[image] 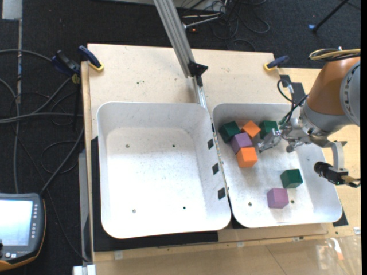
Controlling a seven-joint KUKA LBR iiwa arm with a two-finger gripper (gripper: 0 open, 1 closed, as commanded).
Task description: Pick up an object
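My gripper (269,141) hangs low in the right bin (327,208), its tips just right of a cluster of blocks. That cluster holds a green block (229,130), an orange block (251,129), a purple block (241,142) and a second orange block (247,156). Another dark green block (268,126) lies right behind the gripper, partly hidden by it. Apart from these, a green block (291,178) and a purple block (277,197) sit nearer the bin's front.
The left bin (114,119) stands beside the right one. A slanted metal pole (175,30) runs down to the ridge between the bins. Clamps (92,59) grip the bench's back corners. A teach pendant (20,228) lies at the lower left.
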